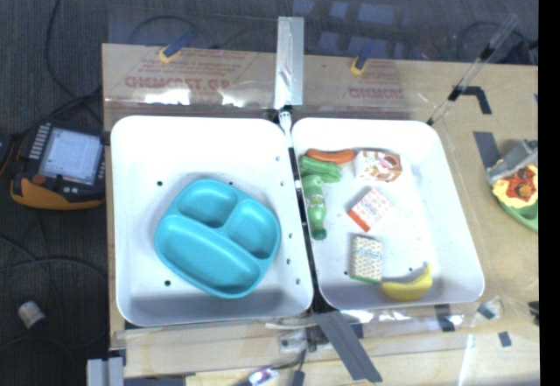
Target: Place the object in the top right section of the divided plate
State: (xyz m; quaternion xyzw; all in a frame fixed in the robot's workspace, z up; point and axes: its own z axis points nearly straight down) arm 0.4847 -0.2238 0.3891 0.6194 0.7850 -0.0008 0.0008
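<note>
A blue divided plate (219, 237) lies in the left white bin (140, 165), with two small sections at its far side and one large section at the near side; all three sections look bare. The right white bin (446, 200) holds the loose objects: an orange carrot-like piece (331, 155), a green vegetable (318, 170), a small green bottle (316, 214), a round printed packet (379, 165), an orange-and-white carton (370, 207), a patterned box (367, 257) and a yellow banana (408, 284).
A metal divider (301, 200) runs between the two bins. A handheld device (61, 167) lies on the floor at the left. At the right edge of the bench sits a green dish with colourful items (518, 187).
</note>
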